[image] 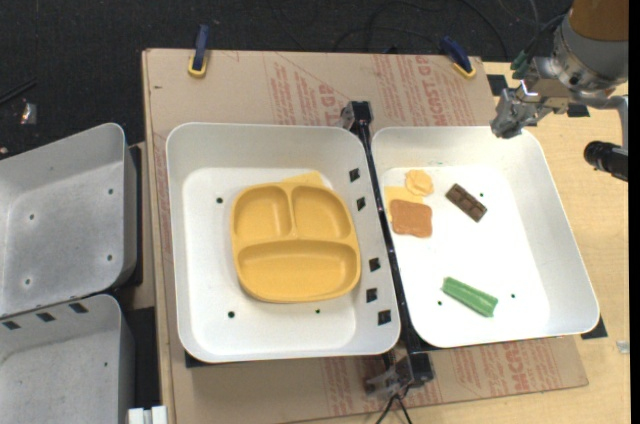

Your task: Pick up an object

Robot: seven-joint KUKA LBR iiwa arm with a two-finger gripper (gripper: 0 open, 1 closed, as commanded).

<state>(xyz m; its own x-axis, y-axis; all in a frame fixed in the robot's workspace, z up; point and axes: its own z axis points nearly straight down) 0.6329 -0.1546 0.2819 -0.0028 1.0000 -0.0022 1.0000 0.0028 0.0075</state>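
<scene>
From the gripper [507, 125], hovering over the right bin's [560, 252] far corner with nothing visibly held, the brown bar [465, 202] lies nearest, down and leftward toward the camera, its long axis running diagonally.
</scene>
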